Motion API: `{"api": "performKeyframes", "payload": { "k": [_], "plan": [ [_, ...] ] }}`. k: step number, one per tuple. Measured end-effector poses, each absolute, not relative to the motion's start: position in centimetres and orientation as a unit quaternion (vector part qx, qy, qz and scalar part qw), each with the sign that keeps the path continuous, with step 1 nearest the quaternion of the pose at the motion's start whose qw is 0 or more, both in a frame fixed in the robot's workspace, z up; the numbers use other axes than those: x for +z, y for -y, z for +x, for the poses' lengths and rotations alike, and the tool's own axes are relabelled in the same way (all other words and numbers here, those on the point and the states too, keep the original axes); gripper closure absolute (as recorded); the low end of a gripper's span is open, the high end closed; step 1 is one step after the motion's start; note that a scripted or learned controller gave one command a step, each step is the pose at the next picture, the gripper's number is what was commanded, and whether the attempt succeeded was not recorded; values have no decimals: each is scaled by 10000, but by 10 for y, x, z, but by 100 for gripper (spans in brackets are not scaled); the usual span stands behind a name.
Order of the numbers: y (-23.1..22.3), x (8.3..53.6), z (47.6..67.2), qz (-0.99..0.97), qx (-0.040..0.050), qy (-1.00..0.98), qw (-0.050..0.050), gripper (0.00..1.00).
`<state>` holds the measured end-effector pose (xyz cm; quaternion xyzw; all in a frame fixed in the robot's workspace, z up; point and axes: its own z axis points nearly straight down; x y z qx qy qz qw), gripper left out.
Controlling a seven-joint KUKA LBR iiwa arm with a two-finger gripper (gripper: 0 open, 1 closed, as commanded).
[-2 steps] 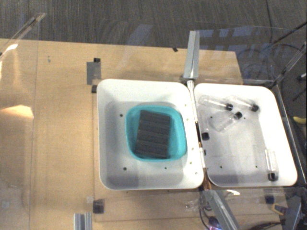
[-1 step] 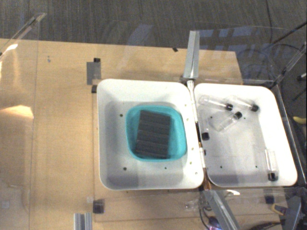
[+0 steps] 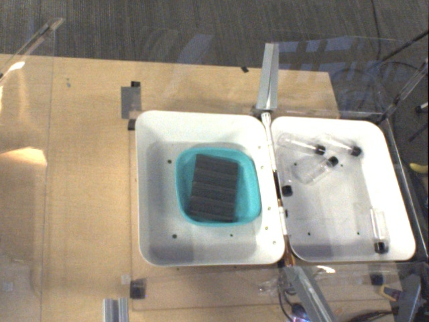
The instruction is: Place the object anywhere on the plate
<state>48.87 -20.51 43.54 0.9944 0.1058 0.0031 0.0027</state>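
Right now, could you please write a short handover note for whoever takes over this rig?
End effector: not something I can report on from the camera view.
Left bin: the teal plate sits in the middle, with a dark ribbed block lying flat on it.
Right bin: several clear tubes with black caps lie scattered, one near the bottom right corner.
Done: the block appears to be placed on the plate.
Left: confirm, then nothing further apparent.

No text, label, brand, number or sign can be read anywhere. The two white bins (image 3: 154,180), the teal plate (image 3: 249,180) and the wooden worktop (image 3: 67,213) all show plain, unmarked surfaces.
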Motion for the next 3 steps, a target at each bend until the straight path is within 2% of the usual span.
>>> {"api": "performKeyframes", "payload": {
  "k": [3],
  "plan": [
    [205,436,489,9943,32,-1062,28,0]
  ]
}}
